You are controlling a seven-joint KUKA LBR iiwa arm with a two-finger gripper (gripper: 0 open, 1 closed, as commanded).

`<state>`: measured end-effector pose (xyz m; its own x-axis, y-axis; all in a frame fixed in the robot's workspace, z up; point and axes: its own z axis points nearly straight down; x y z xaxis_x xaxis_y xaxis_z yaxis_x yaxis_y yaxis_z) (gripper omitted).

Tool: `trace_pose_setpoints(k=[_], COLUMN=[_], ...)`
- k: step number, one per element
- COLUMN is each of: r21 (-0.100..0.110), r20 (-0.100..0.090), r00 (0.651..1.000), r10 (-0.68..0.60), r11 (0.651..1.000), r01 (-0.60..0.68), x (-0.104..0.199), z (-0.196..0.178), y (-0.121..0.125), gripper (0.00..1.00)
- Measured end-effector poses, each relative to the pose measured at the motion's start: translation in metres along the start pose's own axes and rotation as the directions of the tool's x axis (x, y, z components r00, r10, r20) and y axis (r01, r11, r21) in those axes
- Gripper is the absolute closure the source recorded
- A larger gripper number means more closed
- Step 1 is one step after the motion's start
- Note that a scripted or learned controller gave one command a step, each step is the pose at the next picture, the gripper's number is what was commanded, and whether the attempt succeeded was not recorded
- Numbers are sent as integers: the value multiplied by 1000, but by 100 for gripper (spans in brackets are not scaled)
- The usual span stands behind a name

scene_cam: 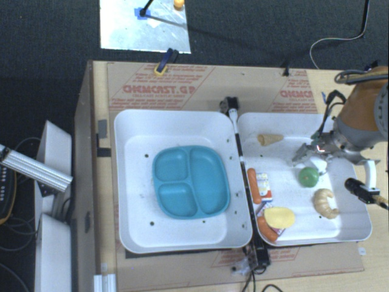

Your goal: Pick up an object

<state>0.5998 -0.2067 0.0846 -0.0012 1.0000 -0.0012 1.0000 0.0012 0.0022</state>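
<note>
The gripper hangs just above the green ball, fingers spread and holding nothing. Drop straight down to straddle the ball (it will roll if nudged), avoiding the croissant just beyond.

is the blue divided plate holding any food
Empty: all three compartments of the blue plate show bare blue, in the left bin.

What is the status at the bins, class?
Hand low in right bin, above green ball. Nothing held. Croissant close beside ball.
</note>
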Motion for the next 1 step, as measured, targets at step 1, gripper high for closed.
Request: trace_pose_setpoints(k=[1], r21=[1], r20=[-1], r00=[1000], r10=[0], r11=[1000], r01=[0], x=[43], z=[0], y=[-56], gripper=[0])
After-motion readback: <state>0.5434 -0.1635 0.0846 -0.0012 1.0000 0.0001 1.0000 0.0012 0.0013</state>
